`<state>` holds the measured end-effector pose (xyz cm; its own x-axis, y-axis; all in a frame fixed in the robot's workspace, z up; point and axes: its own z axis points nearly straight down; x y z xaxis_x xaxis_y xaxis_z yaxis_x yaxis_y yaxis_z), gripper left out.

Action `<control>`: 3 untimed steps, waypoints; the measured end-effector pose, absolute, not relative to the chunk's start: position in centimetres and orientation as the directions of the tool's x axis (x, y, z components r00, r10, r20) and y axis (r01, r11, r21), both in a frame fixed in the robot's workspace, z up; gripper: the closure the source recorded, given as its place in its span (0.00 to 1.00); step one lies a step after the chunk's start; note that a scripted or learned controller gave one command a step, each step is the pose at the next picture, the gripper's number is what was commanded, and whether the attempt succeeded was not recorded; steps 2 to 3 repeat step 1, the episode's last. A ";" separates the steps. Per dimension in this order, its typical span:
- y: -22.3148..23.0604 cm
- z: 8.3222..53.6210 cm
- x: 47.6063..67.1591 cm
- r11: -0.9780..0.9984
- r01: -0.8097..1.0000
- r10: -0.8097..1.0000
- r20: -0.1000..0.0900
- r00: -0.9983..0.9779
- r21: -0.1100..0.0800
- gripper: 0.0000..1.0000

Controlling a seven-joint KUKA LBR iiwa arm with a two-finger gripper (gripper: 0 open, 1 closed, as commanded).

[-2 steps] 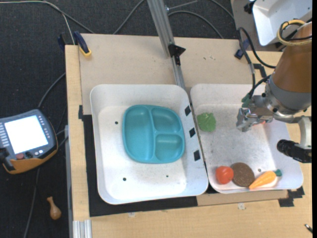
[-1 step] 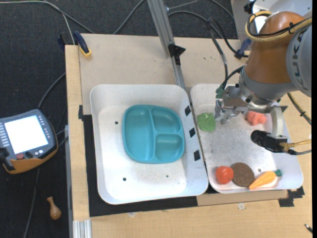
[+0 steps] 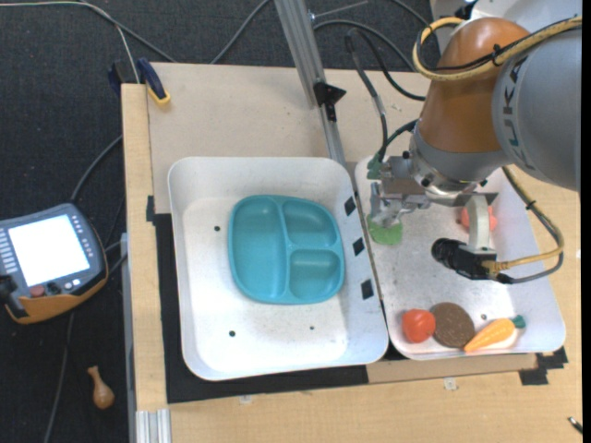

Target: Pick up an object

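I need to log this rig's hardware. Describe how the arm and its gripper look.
The arm is a thick, rounded grey body with dark lettering on its side and a glossy orange band above the wrist. Yellow cable loops around the band and another runs down beside a black part; green wiring sits near the wrist. The gripper is a small grey metal assembly.

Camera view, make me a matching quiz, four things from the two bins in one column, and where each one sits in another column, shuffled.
Things:
1. blue divided plate
2. toy carrot
3. green piece
4. red tomato

Places:
A. right bin's near right corner
B. under the gripper, by the right bin's left wall
C. middle of the left bin
D. right bin's near edge, just left of the brown disc

Pairs: 1-C, 2-A, 3-B, 4-D
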<state>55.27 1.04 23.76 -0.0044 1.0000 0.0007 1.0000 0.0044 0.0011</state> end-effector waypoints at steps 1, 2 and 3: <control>6.6 24.3 56.7 0.007 1.000 1.000 0.002 -0.007 0.002 1.00; 6.6 24.3 56.7 0.007 1.000 1.000 0.002 -0.007 0.002 1.00; 6.6 24.3 56.7 0.007 1.000 1.000 0.002 -0.007 0.002 1.00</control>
